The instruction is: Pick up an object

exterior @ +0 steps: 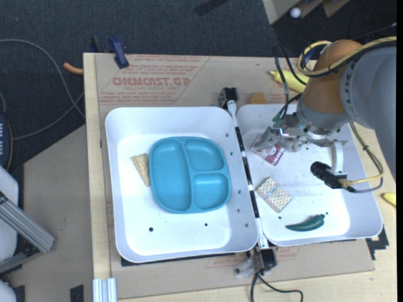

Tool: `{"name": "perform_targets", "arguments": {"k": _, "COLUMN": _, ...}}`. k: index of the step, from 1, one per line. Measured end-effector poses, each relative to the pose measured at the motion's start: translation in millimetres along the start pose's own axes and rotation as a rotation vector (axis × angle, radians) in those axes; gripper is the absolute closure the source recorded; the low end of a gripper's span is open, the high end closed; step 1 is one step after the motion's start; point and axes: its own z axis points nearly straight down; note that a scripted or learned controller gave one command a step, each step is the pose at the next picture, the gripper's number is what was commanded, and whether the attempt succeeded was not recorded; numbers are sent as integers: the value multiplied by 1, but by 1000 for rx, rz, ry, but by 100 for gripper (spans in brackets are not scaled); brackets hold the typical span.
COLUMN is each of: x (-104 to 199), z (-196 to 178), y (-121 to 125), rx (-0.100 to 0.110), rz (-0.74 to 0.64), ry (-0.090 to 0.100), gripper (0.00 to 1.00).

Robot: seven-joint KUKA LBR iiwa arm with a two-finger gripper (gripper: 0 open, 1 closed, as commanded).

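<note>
Two white bins sit side by side on my bench, and I work from the near edge back. Nearest in the right bin [362, 225] lies a dark green pepper-shaped toy [306, 223], well apart from the arm. Just beyond it is a small speckled packet [274, 194], lying flat near the divider between the bins. Either would be an easy pick, I judge, since nothing crowds them.

The left bin [119, 168] holds a blue divided plate [189, 172] in its middle, with a tan cracker-like piece [141, 166] tucked against the plate's left edge. That one looks awkward to me: touching the plate, it leaves little room for a finger on that side.

Farther back in the right bin, the gripper [281, 137] is down at a crumpled wrapper with a pink patch [269, 149]. The tool seems to be placed right over the wrapper's upper edge, so I take this as the thing being tried for. Whether the pincer is released or clenched I cannot tell; the wrist hides the tips and the wrapper blurs into the metal. I also cannot say whether the wrapper rests on the bin floor or is lifted.

Behind the bin, a yellow banana-like shape [284, 78] is half covered by cables and the arm [352, 80], which runs off the right side.
</note>
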Motion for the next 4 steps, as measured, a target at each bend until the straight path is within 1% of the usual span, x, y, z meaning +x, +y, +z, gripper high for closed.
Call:
{"name": "perform_targets", "arguments": {"k": 1, "x": 0, "z": -11, "y": 2, "rx": -6, "rz": 2, "ry": -1, "gripper": 100}}
{"name": "perform_targets", "arguments": {"k": 2, "x": 0, "z": -11, "y": 1, "rx": -5, "rz": 2, "ry": -1, "gripper": 0}}
{"name": "perform_targets", "arguments": {"k": 3, "x": 10, "z": -1, "y": 48, "rx": -3, "rz": 0, "ry": -2, "gripper": 0}}
{"name": "perform_targets", "arguments": {"k": 4, "x": 9, "z": -1, "y": 5, "rx": -7, "rz": 2, "ry": -1, "gripper": 0}}
